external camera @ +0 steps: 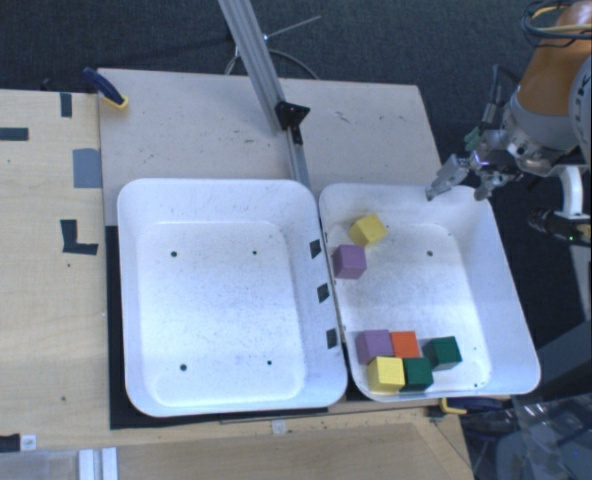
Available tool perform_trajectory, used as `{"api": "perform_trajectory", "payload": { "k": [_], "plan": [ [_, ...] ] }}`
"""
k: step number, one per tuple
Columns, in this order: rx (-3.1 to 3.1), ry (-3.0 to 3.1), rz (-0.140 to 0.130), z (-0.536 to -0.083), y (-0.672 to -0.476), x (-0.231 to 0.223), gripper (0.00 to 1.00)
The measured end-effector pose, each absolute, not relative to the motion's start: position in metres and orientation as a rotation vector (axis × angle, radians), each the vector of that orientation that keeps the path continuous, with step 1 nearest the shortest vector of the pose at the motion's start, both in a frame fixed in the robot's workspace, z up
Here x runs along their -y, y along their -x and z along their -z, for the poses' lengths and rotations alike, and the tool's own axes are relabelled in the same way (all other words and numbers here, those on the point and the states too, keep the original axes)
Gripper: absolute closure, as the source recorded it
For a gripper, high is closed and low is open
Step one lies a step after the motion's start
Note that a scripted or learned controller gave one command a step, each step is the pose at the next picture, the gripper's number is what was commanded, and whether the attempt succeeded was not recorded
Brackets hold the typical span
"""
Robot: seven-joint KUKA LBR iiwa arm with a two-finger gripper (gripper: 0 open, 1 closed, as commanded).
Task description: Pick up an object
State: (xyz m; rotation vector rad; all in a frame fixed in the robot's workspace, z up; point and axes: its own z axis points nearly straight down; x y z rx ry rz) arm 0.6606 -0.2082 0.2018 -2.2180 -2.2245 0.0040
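Right bin (511, 318), near corner: cluster of cubes touching one another — yellow cube (385, 372), dark green cube (417, 372), purple cube (374, 345), orange cube (405, 344), green cube (442, 351). Cubes showed no long axis. Mid-bin: second purple cube (349, 261), second yellow cube (367, 230), corners nearly touching, each turned askew to the bin walls. Far rim: tool (459, 180), fingers spread, grasping nothing, above the bin's far right edge.

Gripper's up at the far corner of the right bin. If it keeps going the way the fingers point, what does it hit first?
Probably the right bin itself: the gripper points down-left over its far rim. The yellow block lies further along that line, then the purple block. Height is hard to judge here.
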Motion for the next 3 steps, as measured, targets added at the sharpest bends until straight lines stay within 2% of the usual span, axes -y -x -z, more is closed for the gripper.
{"api": "perform_trajectory", "payload": {
  "k": [1, 2, 3],
  "plan": [
    [2.198, 2.2, -0.024, -0.092, -0.678, 0.207, 0.0],
    [2.201, 2.201, -0.023, -0.092, -0.678, 0.207, 0.0],
    [2.221, 2.219, -0.004, -0.092, -0.651, 0.185, 0.0]
  ]
}}
